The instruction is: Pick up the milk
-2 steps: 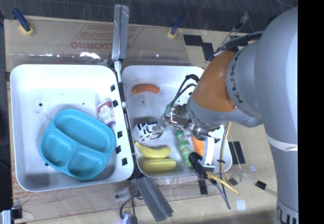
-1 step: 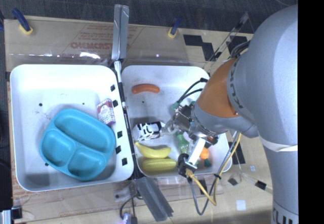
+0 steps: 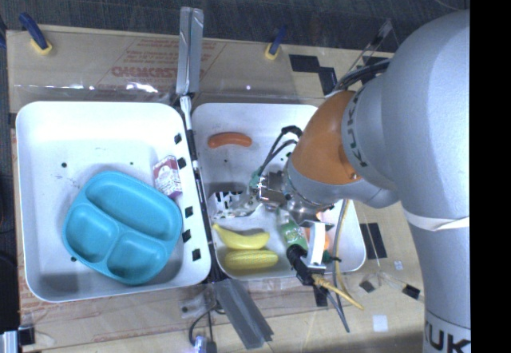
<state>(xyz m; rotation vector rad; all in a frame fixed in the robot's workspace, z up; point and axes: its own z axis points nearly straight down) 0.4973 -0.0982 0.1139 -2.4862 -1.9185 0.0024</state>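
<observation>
A blue plate [image 3: 121,225] with three compartments is lying in the left bin [image 3: 48,136], and the milk [image 3: 167,176], a small red-and-white carton, is sitting just beside the plate's upper right rim, between the plate and the bin wall on that side. It is tilting slightly, and whether it is touching the plate cannot be told. The grey arm [image 3: 415,128] with its orange band is reaching in from well to the right of the plate and hanging over the right bin [image 3: 239,116]. The gripper [image 3: 265,188] is hovering to the right of the plate, well apart from the milk and across the wall between the bins. The wrist is covering most of the gripper, so whether it is released or clenched cannot be told, and nothing is showing in its grasp. Right of the plate, just across that wall, a banana [image 3: 241,238] is lying with a yellow-green item [image 3: 251,260] just below it. Up and to the right of the plate, a sausage [image 3: 230,139] is lying alone. Farther right of the plate than the banana, a green item [image 3: 291,232] is resting under the arm.
</observation>
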